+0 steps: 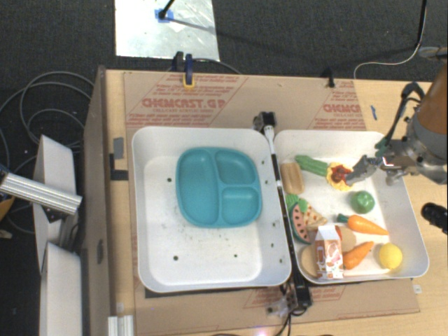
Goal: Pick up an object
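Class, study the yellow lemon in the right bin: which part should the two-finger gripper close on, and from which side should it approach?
Grip the lemon across its rounded middle, coming straight down from above. It lies in the right bin's near corner, walls close on two sides and a carrot beside it, so probably only the top is free.

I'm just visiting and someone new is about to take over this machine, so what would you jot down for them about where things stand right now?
Gripper: over the right bin, near the yellow and red toy. I cannot tell whether it is open or shut, and nothing shows held in it.
Right bin: green cucumber, green ball, two carrots, lemon, watermelon slice, small carton, bread roll.
Left bin: a blue divided plate.
Done: nothing lifted yet.
Left: grasp one object and lift it.
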Tool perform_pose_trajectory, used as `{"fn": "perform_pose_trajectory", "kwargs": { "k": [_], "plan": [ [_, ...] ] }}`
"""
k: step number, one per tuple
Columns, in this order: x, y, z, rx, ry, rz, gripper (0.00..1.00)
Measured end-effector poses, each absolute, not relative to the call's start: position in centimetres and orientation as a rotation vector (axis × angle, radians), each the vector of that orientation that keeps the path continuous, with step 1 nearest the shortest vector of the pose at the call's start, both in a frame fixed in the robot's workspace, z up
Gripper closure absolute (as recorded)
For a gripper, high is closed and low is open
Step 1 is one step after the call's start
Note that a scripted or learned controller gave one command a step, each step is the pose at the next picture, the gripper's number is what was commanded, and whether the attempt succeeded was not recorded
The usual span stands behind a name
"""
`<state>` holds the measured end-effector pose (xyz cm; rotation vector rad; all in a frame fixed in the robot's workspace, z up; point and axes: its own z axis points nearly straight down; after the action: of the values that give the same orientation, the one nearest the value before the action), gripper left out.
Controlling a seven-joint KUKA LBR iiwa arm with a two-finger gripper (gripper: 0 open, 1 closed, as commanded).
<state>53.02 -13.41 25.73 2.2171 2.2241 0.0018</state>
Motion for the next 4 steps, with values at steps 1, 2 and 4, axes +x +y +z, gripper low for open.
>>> {"fn": "perform_pose_trajectory", "kwargs": {
  "k": [1, 2, 4],
  "plan": [
    [55.7, -15.7, 16.3, 2.223, 2.224, -0.005, 0.00],
    [52.7, -19.7, 8.0, 2.227, 2.220, -0.005, 0.00],
    [63.3, -16.0, 9.6, 2.215, 2.230, -0.001, 1.00]
  ]
}}
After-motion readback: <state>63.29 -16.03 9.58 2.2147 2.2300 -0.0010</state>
